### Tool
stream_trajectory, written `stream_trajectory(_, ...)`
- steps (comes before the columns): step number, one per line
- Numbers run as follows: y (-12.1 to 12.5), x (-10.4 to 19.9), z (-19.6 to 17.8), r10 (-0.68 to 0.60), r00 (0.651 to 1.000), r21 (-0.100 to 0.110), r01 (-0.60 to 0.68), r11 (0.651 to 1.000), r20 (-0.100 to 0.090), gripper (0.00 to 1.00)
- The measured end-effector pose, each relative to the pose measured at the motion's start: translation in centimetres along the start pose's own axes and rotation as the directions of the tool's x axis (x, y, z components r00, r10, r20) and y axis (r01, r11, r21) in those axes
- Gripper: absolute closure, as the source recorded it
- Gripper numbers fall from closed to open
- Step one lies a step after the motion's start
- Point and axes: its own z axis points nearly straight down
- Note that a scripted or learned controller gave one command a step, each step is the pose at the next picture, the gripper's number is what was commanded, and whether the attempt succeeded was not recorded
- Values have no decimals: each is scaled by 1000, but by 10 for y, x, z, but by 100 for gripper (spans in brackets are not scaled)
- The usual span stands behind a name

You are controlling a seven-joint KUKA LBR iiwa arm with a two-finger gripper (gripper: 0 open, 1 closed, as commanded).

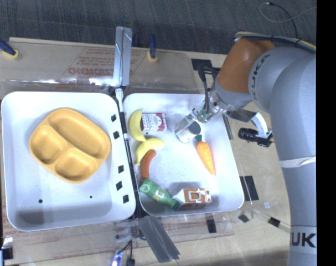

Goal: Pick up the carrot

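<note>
Here the grey arm (284,93) reaches in from the right over the right bin (228,176). The left bin (24,204) holds a yellow divided tray (70,143). In the right bin, two bananas (135,124) lie along the left wall with a red sausage (147,162) below them, a green bottle (156,193) and a small orange carton (196,196) near the front wall. The carrot (206,156) lies free towards the bin's right side, leafy end up. The gripper (188,129) hovers just above that end; whether it is parted or closed, I cannot tell.
</note>
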Motion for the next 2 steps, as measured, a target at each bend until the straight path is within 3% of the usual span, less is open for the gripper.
stream_trajectory(1,-91,58,-83,-175,985,2,175,985,-5,0)
stream_trajectory(2,-110,71,-55,214,977,6,-214,977,-6,0)
